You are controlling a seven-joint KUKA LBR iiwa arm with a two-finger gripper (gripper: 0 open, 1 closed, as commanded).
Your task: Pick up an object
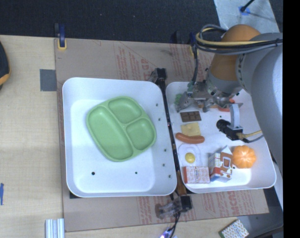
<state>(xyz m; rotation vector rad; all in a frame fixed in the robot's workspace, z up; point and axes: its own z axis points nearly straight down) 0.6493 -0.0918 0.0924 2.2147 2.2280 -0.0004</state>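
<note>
Pale wooden bench [26, 133] under a brown cardboard sheet [115, 58], two shallow white bins side by side on top.

Crowded into the right bin [261, 182], all the candidates for picking. Nearest the far end, a small dark-brown rectangular block [191, 116], flat and ridged like chocolate. Just below it, a pale-yellow square slice [191, 129], then a glossy reddish sausage [190, 138] lying crosswise, touching or nearly touching the slice. Further toward the near wall, a toy fried egg [190, 157], white with a round yellow yolk. Against the near wall, a red-and-white box [196, 174] lying flat, and beside it a second red-and-white carton [221, 165], tilted. Next to that carton, a round, matte orange fruit [243, 157].

Poised low over the bin's far end, the gripper [202, 101], a cluster of grey metal parts just above the brown block. Cannot tell how far open, nor whether touching anything; nothing seen held. Something small and green [182, 99] at its left side, too blurred to identify.

Rising to the right, the grey arm [266, 83], smooth and rounded, with its orange band [236, 36] and looped cables above the wrist.

Resting in the left bin [75, 182], well apart from everything else, a soft-green plastic plate [121, 128] with three compartments and rounded corners, set at a diagonal.
</note>
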